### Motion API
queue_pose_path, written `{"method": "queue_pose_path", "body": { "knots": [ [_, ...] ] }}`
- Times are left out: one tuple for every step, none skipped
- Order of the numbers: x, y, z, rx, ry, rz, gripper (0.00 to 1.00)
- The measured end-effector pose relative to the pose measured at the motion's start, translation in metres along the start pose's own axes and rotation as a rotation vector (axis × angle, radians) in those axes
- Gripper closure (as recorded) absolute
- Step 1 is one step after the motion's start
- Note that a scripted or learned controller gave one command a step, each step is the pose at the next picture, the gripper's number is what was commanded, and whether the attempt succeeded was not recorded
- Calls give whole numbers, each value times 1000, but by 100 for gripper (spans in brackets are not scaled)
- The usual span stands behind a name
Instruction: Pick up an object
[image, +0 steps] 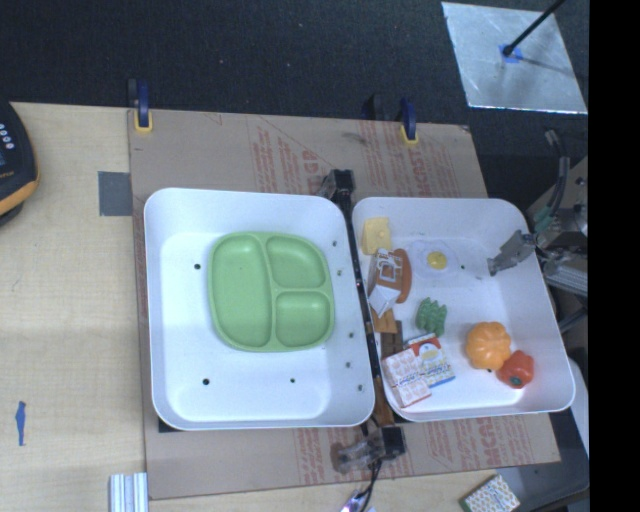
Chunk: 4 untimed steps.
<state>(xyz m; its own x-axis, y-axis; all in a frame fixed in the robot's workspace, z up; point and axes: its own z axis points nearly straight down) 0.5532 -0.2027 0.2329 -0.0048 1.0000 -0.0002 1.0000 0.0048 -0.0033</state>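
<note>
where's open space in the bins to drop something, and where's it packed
Left bin: bare floor rings the green divided plate, widest along the near edge and left side. Right bin: open patch at the far right, between the fried egg and the hand. Crowded along its left wall and the near right corner, by the orange pumpkin and red pepper.

In the right bin (540, 330) we see a small orange pumpkin (488, 344) touching a red pepper (516, 369), green broccoli (431, 316), a carton (418, 370) and a yellow wedge (376, 236)
</note>
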Motion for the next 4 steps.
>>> {"method": "queue_pose_path", "body": {
  "knots": [
    [32,-79,146,5,4,2,0],
    [96,-74,-9,-14,1,-7,0],
    [99,-31,145,1,0,-2,0],
    [108,35,140,-6,-2,-1,0]
  ]
}}
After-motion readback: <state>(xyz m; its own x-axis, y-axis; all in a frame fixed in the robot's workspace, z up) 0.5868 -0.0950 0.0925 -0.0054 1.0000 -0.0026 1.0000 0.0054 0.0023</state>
